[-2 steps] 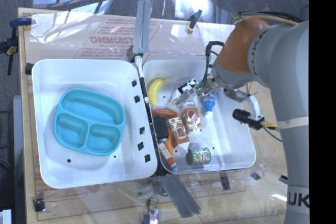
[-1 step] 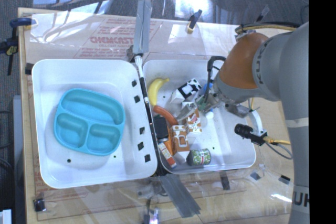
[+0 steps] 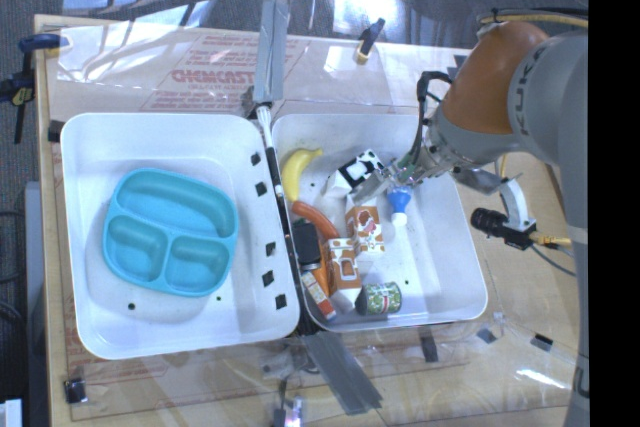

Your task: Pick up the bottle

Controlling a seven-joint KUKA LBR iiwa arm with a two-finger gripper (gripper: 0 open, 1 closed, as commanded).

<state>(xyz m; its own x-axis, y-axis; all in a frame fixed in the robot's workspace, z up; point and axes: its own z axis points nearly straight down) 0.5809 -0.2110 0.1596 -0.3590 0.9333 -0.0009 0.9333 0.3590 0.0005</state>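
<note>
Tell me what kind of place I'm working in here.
Probably a robotics lab test bench: two white bins taped down under plastic sheeting, clamps at the bench edge, and toy food such as a banana.

Arm [image 3: 545, 95]: grey, smooth rounded casing, with a broad orange band [image 3: 495, 80] wrapping its bulbous section above the wrist. Black cable [image 3: 428, 100] loops off the band's left side. Below the band, a darker metallic wrist piece narrows down to the gripper [image 3: 397, 177], silver-grey with dark parts. White bracket with a black cylindrical fitting [image 3: 505, 223] sits beside the wrist, thin cable trailing right.
</note>
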